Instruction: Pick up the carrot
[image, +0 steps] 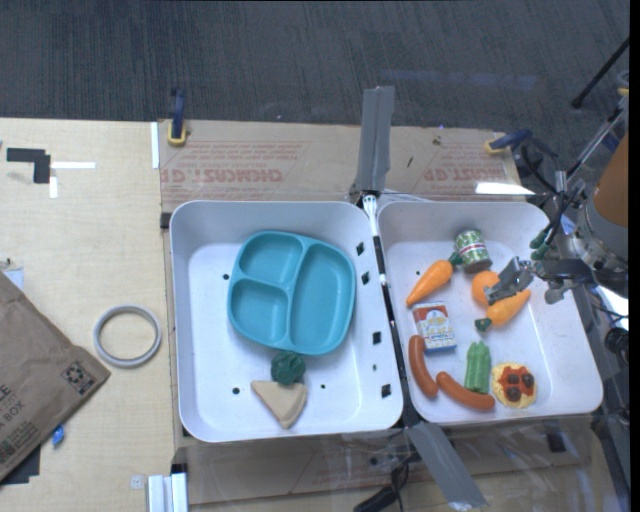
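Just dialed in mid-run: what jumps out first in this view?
The teal divided plate fills the middle of the left bin. The right bin is crowded with toy food, a carrot at its upper left. The gripper sits over a second orange piece near the right wall.

Light over my bench was bright and even, coming mostly from above. The 2 white bins (190, 300) ran close to overexposed, with soft glare along their rims. Shadows were faint and short, lying just beside the blue tray (295, 290). Beyond the bins, the dark floor (300, 50) looked grainy. Focus was mild throughout; fine print near the bins stayed soft.
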